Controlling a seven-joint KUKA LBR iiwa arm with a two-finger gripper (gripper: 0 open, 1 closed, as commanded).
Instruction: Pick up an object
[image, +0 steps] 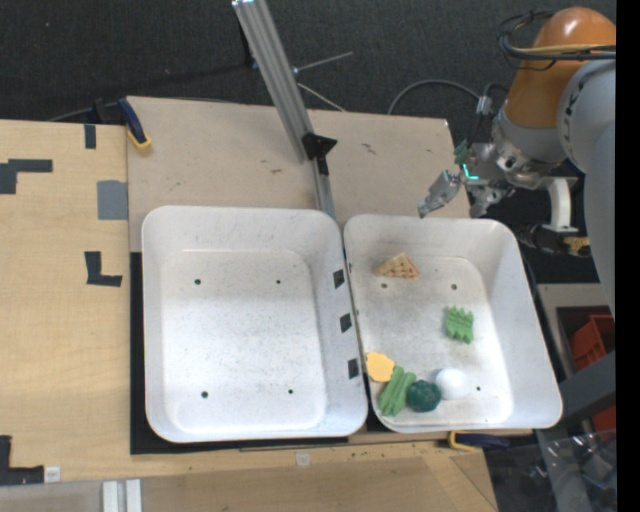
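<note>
From above the bench, the two shallow white bins sit side by side on a dark mat. The left bin (240, 320) shows just its speckled floor and four small dark dots. The right bin (505, 300) holds all the loose pieces.

Near the far edge of the right bin lies a tan waffle-like wedge (397, 267), flat on the floor and well apart from the rest. Over toward the right wall sits a small light-green ridged piece (459, 324), also on its own. The others crowd the near left corner: a yellow piece (379, 366) against the left wall, a long green pod-like piece (397, 390) just beside it and slanting toward the near rim, then a dark green round piece (423, 396) touching the pod, and a white ball (452, 381) just beside the dark green one.

The arm (560, 90) comes in from the right, its orange band up top, grey body running down the edge. The gripper (452, 192) hangs past the far right corner of the right bin, above the rim, well clear of every piece. Its fingers look parted, one grey finger (436, 195) angled down to the left, nothing between them.

A slanted metal pole (285, 85) runs down to the gap between the bins.
</note>
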